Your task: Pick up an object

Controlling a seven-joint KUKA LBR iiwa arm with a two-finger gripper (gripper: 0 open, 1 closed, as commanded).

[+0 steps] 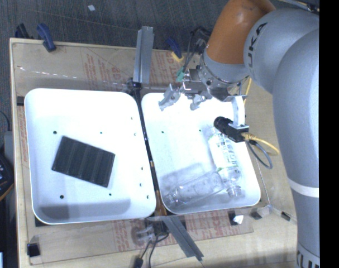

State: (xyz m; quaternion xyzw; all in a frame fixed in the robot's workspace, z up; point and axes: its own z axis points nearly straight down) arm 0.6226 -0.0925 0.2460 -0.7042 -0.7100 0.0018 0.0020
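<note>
A robotics lab: a plywood worktop (74,66) carries two white bins (41,102) edge to edge, blue clamps (45,37) grip its far edge, a grey industrial arm (286,54) reaches in, and cables (264,149) trail about.

Two white bins (80,102) are seen on a pale wooden bench (74,60) printed with faint red lettering. A dark grey ribbed panel (83,161) is noted in the left bin. Clear plastic bottles (194,187), one white-labelled, are noted in the right bin. The arm (292,66) is grey, banded orange. Blue clamps (45,37) are seen at the bench's far edge.
</note>
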